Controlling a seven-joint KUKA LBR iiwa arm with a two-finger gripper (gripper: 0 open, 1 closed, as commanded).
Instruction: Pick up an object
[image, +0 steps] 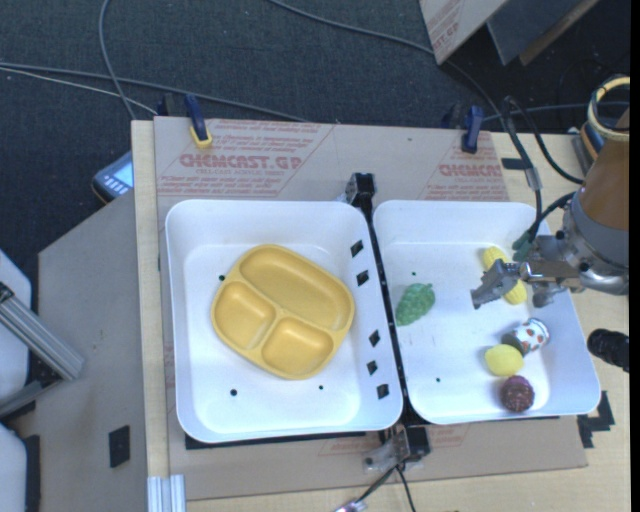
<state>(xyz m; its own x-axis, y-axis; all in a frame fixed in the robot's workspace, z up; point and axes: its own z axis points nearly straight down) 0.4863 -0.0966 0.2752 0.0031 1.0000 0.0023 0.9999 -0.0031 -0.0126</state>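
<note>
While its fingers (492, 291) hang apart and empty over the right white bin (445, 395), the gripper (510, 283) hovers beside a small yellow toy fruit (497, 262), nothing yet lifted.

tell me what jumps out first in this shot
The yellow three-compartment plate dominates the left bin, lying at an angle. In the right bin, the gripper hovers by a yellow item, with a green leafy toy to its left and a dark red ball near the front corner.
</note>
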